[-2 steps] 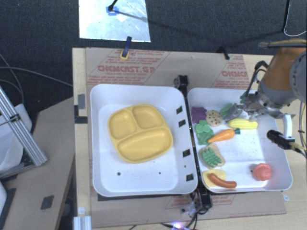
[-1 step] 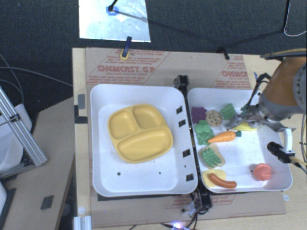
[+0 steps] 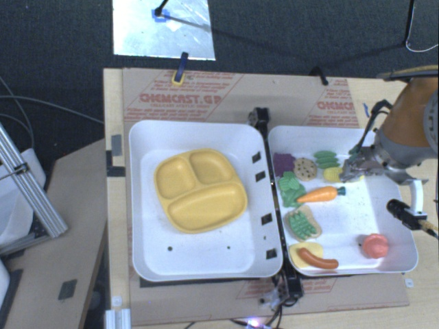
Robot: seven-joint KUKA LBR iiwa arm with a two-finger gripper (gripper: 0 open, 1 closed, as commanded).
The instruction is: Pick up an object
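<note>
Gripper (image 3: 351,167) sat low over right bin (image 3: 391,260), at its upper right part, touching or just above yellow piece (image 3: 332,174) beside green pod (image 3: 326,158). Jaws' opening too small and dark to tell; nothing seen held. Carrot (image 3: 317,195), cookie (image 3: 306,168), hot dog (image 3: 315,258), pink piece (image 3: 375,245) all lay in bin. Yellow tray (image 3: 200,189) in left bin. Judgement: pick not yet done; grasp and lift left.

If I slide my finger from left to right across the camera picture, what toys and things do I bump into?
Yellow divided plate in the left bin → purple toy → cookie → toy carrot → pink round toy → the arm's gripper area sits above the right bin.
</note>
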